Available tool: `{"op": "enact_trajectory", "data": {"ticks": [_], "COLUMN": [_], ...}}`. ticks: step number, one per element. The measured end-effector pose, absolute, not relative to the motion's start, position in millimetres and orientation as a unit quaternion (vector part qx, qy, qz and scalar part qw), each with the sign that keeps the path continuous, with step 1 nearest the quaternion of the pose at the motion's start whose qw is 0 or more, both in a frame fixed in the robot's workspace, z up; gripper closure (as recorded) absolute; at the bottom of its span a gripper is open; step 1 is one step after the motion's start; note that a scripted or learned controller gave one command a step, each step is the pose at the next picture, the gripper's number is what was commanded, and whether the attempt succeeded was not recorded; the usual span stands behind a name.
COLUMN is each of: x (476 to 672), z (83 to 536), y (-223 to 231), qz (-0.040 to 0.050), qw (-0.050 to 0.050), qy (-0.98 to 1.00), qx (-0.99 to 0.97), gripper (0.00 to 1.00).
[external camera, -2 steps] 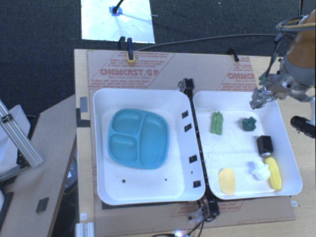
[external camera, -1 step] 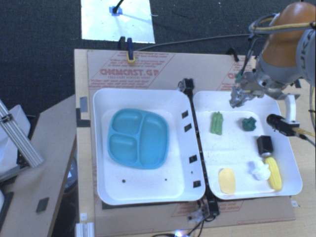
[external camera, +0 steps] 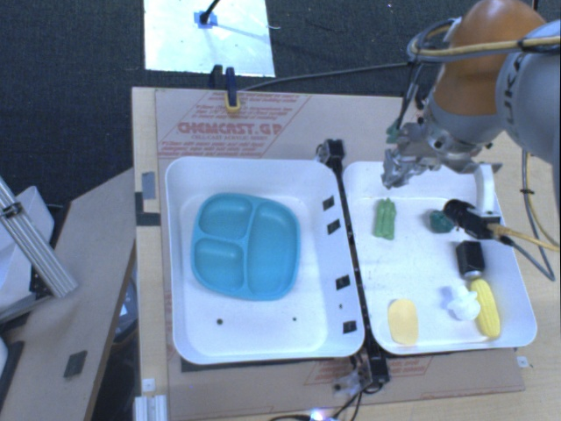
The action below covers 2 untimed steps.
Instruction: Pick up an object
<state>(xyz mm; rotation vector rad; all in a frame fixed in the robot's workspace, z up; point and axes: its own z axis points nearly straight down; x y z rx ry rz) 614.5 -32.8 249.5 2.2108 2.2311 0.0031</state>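
Your gripper point(external camera: 396, 175) hung at the right bin's point(external camera: 517, 279) upper edge, its grip state impossible to tell. The green object point(external camera: 385, 218) lay just below it. Red lettering point(external camera: 230, 129) above the left bin point(external camera: 180, 261) read "CHEMCAST GP".

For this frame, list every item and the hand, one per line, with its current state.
hand: above the right bin, holding nothing visible
green piece: lying flat in the right bin, just below the hand
teal item: lying untouched
yellow corn: lying near the bin's right wall
pale yellow piece: lying flat
blue divided plate: flat in the left bin
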Motion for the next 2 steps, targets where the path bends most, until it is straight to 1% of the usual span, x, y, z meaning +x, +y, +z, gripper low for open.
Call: {"op": "enact_trajectory", "data": {"ticks": [2], "x": [611.2], "z": [254], "y": [83], "qz": [0.0016], "qw": [0.000], "qy": [0.711], "qx": [0.703], "gripper": [1.00]}}
